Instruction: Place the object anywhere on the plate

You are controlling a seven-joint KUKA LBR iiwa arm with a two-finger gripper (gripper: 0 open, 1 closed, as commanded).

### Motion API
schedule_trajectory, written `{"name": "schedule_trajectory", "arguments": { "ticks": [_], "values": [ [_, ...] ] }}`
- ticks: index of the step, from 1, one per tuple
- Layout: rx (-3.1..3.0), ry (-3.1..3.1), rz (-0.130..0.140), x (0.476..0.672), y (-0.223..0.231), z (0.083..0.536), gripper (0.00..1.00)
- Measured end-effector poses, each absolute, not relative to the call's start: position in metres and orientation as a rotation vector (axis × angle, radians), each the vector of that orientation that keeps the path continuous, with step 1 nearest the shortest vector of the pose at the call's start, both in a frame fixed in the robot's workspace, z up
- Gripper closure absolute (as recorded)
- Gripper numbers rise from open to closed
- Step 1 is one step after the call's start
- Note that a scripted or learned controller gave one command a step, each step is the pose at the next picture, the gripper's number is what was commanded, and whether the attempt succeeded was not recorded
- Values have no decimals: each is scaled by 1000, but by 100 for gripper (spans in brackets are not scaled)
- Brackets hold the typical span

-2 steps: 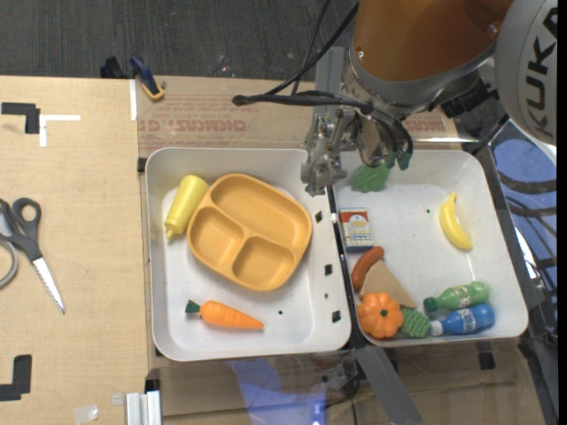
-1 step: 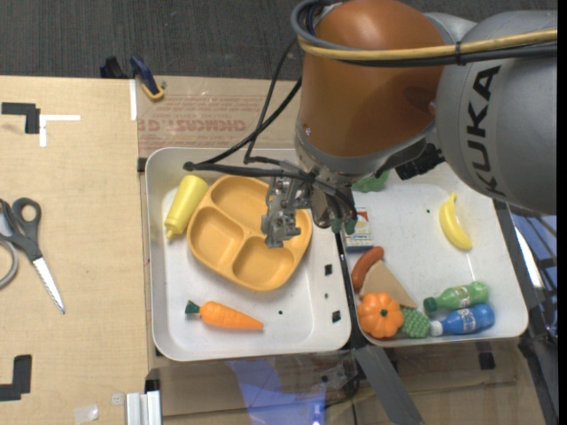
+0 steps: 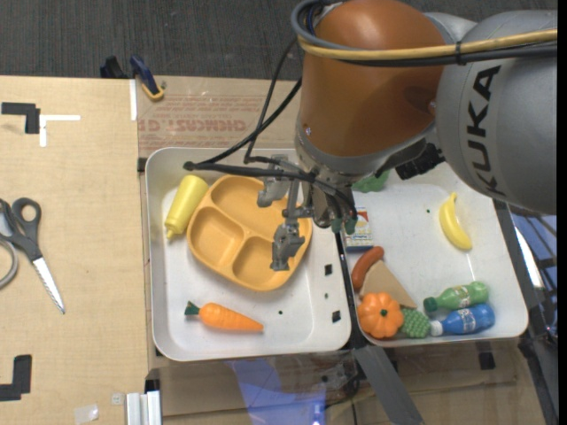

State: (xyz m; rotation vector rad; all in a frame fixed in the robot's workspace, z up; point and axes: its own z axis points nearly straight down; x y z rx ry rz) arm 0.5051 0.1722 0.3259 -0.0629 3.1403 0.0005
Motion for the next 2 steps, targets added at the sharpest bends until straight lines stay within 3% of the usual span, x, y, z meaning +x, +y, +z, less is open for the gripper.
{"name": "schedule_trajectory", "arguments": {
  "ticks": [1,2],
  "values": [
    [-63,3140,0,505,172,326,0],
    [-63,3138,1,506,173,335,100]
  ]
}}
